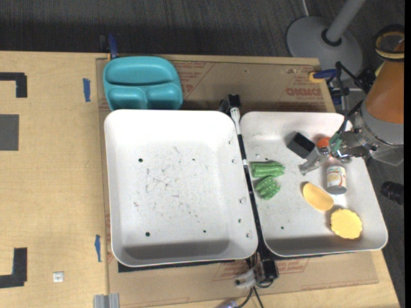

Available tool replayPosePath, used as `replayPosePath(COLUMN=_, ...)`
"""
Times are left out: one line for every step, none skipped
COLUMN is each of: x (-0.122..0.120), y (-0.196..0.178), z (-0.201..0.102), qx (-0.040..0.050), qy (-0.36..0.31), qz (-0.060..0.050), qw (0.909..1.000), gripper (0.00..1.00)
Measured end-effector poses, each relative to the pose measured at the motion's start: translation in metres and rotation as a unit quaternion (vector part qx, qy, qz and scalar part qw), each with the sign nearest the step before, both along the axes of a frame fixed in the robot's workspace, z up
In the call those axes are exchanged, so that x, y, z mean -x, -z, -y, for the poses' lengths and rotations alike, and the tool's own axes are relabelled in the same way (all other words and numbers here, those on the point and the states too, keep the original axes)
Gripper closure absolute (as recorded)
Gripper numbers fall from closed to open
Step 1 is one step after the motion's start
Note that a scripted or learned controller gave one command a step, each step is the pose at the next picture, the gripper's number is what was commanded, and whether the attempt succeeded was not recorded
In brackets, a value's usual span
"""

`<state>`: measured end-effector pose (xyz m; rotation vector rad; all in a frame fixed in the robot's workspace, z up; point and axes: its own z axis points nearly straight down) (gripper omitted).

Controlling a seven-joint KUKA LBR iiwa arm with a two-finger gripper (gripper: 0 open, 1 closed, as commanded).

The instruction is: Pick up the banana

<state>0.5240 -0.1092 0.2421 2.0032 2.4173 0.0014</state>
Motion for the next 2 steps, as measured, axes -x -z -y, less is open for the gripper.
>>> replayPosePath(x=0.032, y=0.058, z=-0.054, qx=-0.0007, qy=0.044, qz=-0.002, qw=0.9990, gripper=0.00)
replayPosePath(x=0.045, y=0.058, z=-0.122, qx=-0.0009, qy=-0.064, qz=-0.002, qw=0.9980, gripper=0.00)
